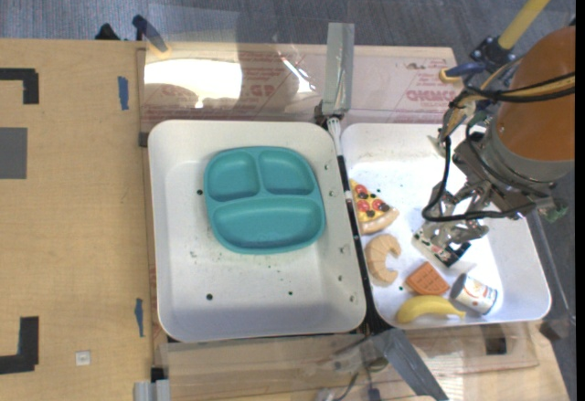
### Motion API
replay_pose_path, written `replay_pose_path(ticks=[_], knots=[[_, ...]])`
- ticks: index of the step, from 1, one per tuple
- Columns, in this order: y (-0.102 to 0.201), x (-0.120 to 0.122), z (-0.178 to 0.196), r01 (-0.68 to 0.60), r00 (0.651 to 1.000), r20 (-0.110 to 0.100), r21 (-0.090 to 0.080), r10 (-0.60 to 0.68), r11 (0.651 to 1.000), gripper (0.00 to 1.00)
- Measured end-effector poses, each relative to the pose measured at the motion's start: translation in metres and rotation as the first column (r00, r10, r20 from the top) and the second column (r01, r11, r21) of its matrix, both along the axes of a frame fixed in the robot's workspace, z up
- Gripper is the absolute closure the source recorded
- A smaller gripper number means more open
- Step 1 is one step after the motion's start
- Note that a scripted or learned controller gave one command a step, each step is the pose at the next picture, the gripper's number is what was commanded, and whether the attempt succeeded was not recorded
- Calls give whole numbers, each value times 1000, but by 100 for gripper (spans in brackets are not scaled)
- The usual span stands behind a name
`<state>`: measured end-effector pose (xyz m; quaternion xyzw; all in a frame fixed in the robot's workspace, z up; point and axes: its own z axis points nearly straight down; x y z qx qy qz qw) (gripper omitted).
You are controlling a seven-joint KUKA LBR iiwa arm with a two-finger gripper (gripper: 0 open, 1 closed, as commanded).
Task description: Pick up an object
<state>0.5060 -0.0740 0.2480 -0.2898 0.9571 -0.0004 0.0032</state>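
Five toys crowd the right bin's (530, 248) near edge; claw (448, 244) above (grip unclear)

The arm (539, 116) is cut off by the right edge, its body covering the right bin's (526, 299) far right corner. At the gripper (446, 242), cables and metal tangle together, too small to read.

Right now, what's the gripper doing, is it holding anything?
Gripper: low over the right bin, nothing seen in it; open or shut cannot be told.
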Motion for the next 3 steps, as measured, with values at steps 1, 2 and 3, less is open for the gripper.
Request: replay_pose_path(ticks=[1,2,3], knots=[[9,-5,12,-304,953,5,-3,304,953,100],[25,-24,-40,-547,837,-2,-2,547,837,100],[88,-24,-24,-730,684,3,-5,730,684,100]])
